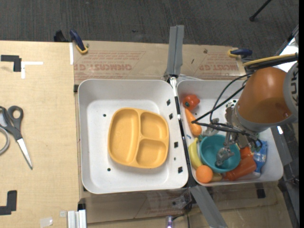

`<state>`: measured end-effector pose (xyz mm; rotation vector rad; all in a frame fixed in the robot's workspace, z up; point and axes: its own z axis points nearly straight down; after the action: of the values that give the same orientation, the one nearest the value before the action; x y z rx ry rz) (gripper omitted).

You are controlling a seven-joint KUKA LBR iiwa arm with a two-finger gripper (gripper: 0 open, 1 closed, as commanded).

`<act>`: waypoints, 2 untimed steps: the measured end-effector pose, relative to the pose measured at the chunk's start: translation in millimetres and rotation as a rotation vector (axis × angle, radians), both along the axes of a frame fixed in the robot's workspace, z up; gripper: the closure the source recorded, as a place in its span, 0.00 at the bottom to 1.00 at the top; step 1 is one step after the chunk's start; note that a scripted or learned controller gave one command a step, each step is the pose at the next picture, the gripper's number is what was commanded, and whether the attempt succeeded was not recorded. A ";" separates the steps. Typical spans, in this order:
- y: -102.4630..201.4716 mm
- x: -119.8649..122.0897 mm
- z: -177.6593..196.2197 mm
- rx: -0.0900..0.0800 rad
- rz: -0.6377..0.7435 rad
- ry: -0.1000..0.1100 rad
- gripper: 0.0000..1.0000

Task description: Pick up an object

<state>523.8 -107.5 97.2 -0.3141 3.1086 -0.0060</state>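
The right bin (211,85) holds a heap of small objects. A teal bowl (210,149) sits in its front half. My gripper (224,154) hangs low inside the bowl, over its right part, under the orange wrist band (263,96). Around the bowl lie an orange ball (204,174), a yellow banana-like piece (193,155), an orange carrot (193,121), a red tomato-like piece (191,100), a red object (243,167) and a blue packet (260,156). The wrist and cables hide part of the bin's right side.
The left bin (90,141) holds a yellow divided plate (138,137). Scissors (16,127) lie on the wooden bench at the far left. A grey divider bar (175,46) runs between the bins at the back.
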 end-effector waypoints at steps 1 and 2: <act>-50.2 36.6 3.5 0.001 0.070 0.011 0.00; -97.9 21.1 -0.6 0.000 0.059 0.003 0.00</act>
<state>545.0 -205.4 96.6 -0.4055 3.1010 -0.0040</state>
